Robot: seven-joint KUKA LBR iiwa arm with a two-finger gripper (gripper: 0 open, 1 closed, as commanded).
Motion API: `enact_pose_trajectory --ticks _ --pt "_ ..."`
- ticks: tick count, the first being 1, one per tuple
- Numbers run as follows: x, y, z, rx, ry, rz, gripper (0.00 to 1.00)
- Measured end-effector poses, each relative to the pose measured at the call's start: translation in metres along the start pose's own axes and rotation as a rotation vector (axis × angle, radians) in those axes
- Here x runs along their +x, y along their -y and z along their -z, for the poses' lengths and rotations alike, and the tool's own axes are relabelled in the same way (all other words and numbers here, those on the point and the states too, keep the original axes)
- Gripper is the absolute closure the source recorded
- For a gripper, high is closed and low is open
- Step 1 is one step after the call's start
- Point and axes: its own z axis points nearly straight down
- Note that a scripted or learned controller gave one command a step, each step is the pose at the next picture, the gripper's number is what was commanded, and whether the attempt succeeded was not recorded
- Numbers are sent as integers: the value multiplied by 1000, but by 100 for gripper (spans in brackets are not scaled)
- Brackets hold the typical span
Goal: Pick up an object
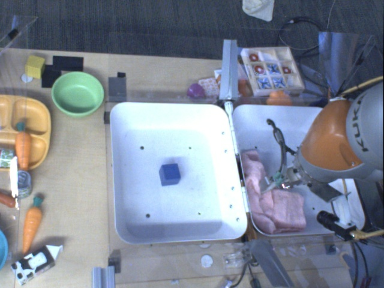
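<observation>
Nearest the lens, my hand [281, 182] hovers at the pink cloth [273, 203] in the right bin [264, 122], grip state unclear; limp fabric could slip as I lift.

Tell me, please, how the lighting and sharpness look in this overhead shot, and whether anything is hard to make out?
In the camera view the light is soft and even; the blue cube casts only a faint shadow on the left bin. The white bins look bright, slightly washed out. The picture is mildly soft overall; the claw over the pink cloth is small and cluttered, hard to read.
</observation>
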Motion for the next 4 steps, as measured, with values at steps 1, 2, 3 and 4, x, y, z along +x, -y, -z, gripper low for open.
enact_pose_trajectory --ticks 1,2,3,4 --pt "-50 -43 35 19 -9 -123 0" --pt "-37 -113 -7 13 -9 -47 0" --pt "-21 -32 -3 11 -8 -15 0" --pt "-42 -76 26 19 -9 -163 0"
